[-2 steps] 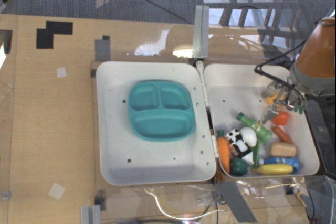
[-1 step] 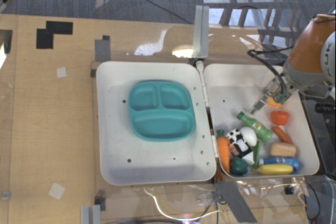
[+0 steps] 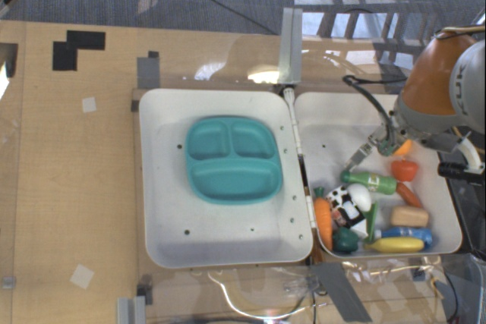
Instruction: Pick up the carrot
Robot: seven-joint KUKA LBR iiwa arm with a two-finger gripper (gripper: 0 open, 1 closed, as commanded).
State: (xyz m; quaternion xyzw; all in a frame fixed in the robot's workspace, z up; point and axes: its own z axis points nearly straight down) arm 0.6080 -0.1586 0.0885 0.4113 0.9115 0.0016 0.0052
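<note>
Robotics lab: pale wooden bench (image 3: 68,186) carrying black fiducial-style square markers (image 3: 78,48), two shallow white plastic bins (image 3: 163,239), loose cabling (image 3: 228,7).

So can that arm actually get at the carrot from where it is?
Probably yes. The carrot lies uncovered on top at the right bin's left wall, nothing over it. But the wall and the cow toy crowd its sides, so closing the gripper around it could be awkward.

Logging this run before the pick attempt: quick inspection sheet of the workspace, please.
Surface: bench, two white bins side by side.
Job's things: carrot lying against the right bin's left wall, near corner.
Clutter: teal tray in left bin; green bottle, tomato, banana, cow toy in right bin.
Grippers: gripper over right bin, apart from carrot; finger state unclear.
Cables: black cable by the arm.
Surroundings: black markers on bench.
</note>
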